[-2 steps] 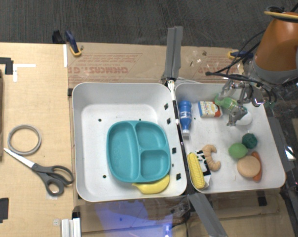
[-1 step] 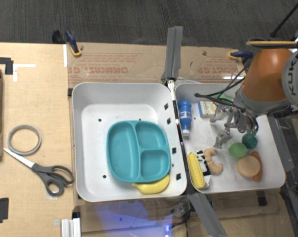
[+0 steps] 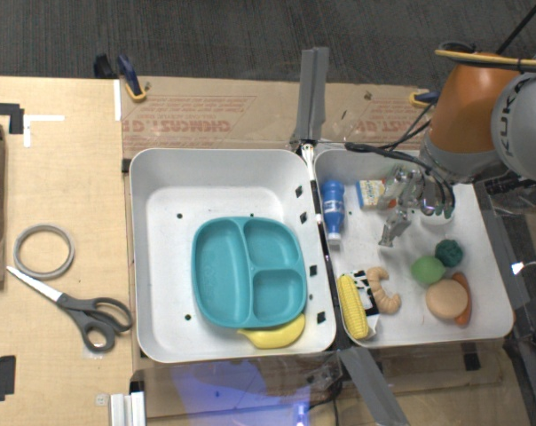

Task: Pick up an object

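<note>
bench scene from above: two shallow white bins sit side by side, the left bin (image 3: 153, 238) bearing a teal divided plate (image 3: 248, 271) with a yellow banana (image 3: 275, 335) tucked under its near edge, the right bin (image 3: 494, 264) scattered with small goods. the grey arm with its orange band (image 3: 472, 105) reaches in from the right, and its gripper (image 3: 401, 224) hangs over the back half of the right bin, above bare white floor. the fingers look slightly spread with nothing between them, though glare on the metal makes the gap hard to read.

candidates for the pick lie all around it. a blue bottle (image 3: 333, 208) rests along the bin's left wall, a small printed packet (image 3: 372, 193) sits just left of the gripper, and a green ball (image 3: 428, 269) with a darker teal ball (image 3: 448, 254) lies near, toward the front right. a peach-coloured round fruit (image 3: 446, 301), a corn cob (image 3: 354, 305) and a tan curled toy (image 3: 385, 293) crowd the front of the bin.

risk, as judged from this angle, is a closure on nothing: the gripper stands over an open patch between the packet and the balls, so a straight descent would likely meet only the floor. a shift toward the balls could nudge them rolling, and the flat packet offers the fingers little to catch.
</note>
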`<state>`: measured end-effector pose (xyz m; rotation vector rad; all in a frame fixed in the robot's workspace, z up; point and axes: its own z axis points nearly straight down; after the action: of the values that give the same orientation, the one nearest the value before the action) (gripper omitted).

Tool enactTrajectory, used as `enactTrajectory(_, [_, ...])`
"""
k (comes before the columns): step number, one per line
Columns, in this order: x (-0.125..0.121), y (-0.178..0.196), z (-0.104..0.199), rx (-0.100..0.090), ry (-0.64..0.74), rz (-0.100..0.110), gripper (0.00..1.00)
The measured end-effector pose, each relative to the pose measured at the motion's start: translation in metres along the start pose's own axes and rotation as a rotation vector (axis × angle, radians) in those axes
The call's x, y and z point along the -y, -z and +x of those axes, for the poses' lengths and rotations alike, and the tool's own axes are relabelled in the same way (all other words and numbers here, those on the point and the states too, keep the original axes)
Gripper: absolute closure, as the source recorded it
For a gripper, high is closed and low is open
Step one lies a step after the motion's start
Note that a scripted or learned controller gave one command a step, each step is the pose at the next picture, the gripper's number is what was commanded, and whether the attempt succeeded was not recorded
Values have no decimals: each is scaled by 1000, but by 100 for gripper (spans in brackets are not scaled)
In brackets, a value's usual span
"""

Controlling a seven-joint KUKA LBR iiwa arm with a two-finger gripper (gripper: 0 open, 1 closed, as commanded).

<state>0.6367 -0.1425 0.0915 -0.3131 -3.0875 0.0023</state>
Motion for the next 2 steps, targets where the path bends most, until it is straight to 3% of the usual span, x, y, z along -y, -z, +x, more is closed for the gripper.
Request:
enactTrajectory(1, [-20,1,12,11,-274,7,0])
enactTrajectory(2, [26,43,-4,42,-103,-6,0])
